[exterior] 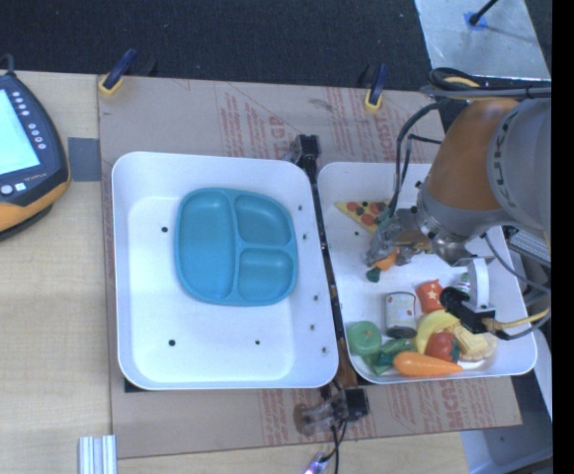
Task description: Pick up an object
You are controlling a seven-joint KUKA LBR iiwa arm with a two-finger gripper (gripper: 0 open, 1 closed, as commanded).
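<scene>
On the wooden counter (40,294), my jaws (385,250) hang low in the right bin (341,181), open or closed I cannot tell, just above a small orange carrot (382,262) beside the pizza slice (362,209).

No text here can be read for certain. The brown cardboard sheet (267,117) under the two bins carries faint red printing along its edges, running in lines beside the bins and along the near strip (the letters are too small and pale to make out). The handheld control pad (5,156) at the left has a bright screen and a column of small buttons, but the screen is washed out to white and no words or numbers show on it.
</scene>
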